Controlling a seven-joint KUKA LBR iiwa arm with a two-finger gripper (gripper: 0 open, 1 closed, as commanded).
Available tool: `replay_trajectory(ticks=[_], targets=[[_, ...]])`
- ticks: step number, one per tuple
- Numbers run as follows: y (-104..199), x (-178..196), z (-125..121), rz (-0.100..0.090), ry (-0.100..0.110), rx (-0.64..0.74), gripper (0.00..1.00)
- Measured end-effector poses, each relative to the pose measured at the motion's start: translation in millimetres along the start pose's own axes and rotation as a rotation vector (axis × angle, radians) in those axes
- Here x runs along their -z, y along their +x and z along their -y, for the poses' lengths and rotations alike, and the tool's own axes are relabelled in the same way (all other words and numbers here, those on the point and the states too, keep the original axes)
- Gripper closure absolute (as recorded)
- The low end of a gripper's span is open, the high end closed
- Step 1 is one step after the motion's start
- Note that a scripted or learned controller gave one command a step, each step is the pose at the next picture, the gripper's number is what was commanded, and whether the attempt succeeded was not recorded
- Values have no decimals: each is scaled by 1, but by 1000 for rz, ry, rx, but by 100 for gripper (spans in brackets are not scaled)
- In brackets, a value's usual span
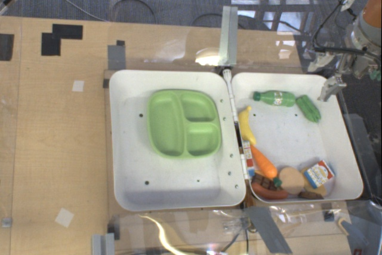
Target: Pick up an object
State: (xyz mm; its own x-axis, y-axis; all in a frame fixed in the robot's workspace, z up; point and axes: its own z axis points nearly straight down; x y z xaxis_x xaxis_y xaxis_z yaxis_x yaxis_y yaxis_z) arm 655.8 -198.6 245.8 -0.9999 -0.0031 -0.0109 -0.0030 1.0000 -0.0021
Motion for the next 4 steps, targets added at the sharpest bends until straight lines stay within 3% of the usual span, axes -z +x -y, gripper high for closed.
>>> replay_trajectory(ticks=[1, 2, 3, 4], targets=[[47, -120, -73, -12, -6, -12, 0], [82, -154, -109, 6, -1, -82, 0], [111, -154, -65, 7, 0, -181, 0], [60, -155, -102, 3, -2, -504, 0]])
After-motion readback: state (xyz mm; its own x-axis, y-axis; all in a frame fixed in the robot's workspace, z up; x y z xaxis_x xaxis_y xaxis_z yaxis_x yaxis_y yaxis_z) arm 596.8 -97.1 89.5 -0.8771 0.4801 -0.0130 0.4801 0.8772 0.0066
